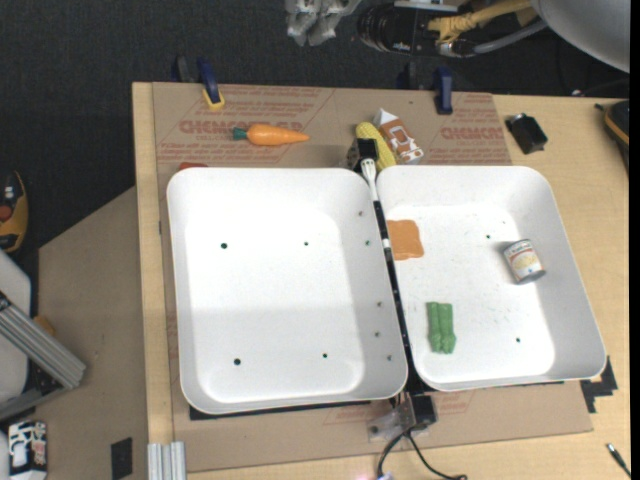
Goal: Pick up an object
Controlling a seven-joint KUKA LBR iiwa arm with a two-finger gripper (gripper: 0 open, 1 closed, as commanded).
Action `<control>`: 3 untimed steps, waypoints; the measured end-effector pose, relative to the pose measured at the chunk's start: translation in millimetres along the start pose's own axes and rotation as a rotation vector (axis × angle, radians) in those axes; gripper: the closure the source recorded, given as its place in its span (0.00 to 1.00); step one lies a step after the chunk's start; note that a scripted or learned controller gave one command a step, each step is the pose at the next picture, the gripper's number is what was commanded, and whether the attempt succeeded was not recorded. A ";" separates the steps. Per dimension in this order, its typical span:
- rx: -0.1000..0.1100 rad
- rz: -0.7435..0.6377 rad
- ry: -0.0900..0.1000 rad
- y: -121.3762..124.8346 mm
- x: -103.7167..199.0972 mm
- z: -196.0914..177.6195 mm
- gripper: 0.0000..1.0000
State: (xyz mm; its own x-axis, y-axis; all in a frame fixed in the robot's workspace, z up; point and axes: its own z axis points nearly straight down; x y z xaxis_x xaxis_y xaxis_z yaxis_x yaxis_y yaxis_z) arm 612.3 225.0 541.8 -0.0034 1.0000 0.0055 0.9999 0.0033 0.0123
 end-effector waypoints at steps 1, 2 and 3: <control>0.011 0.002 -0.006 1.6 -0.3 7.3 0.00; 0.006 0.001 -0.004 1.9 0.6 -4.0 1.00; 0.031 0.005 -0.011 -67.0 -17.7 134.3 1.00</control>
State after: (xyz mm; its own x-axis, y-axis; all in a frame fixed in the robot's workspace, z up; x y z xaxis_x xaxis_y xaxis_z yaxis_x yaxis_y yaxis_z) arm 547.0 207.8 406.6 0.0020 1.0000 -0.0059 0.9998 -0.0021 -0.0188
